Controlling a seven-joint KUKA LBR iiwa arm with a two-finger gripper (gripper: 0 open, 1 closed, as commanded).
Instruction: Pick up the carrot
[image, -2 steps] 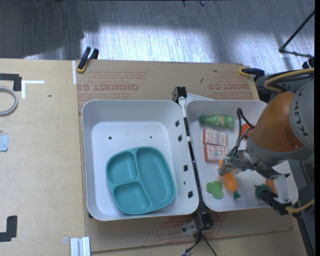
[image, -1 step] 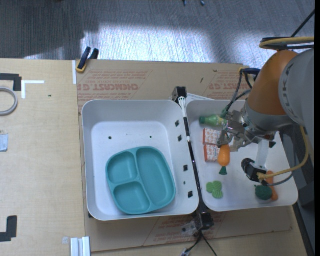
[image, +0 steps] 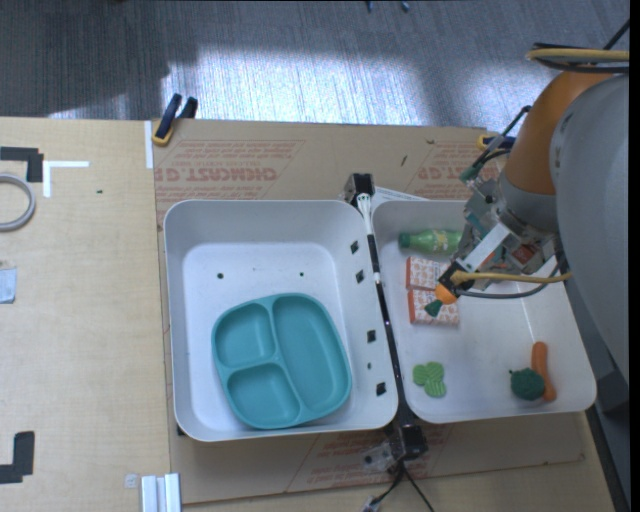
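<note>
Two white bins are sitting side by side on the tabletop (image: 80, 330): the left bin (image: 190, 300) is holding a teal divided plate (image: 282, 360), w/ the arm (image: 560, 130) reaching over the right bin (image: 490, 385). The fingers (image: 447, 292) are closing on a small carrot (image: 441, 297) w/ green top, lifted just above a red-white box (image: 428, 285). Another carrot (image: 541, 366) is lying near the right wall beside dark green veg (image: 524, 384), w/ a green bottle (image: 432, 240) & small green piece (image: 429, 377) apart.

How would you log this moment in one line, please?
gripper: over right bin, at orange-green item | carrot: front-right corner, apart from gripper | grasp: unconfirmed
</note>
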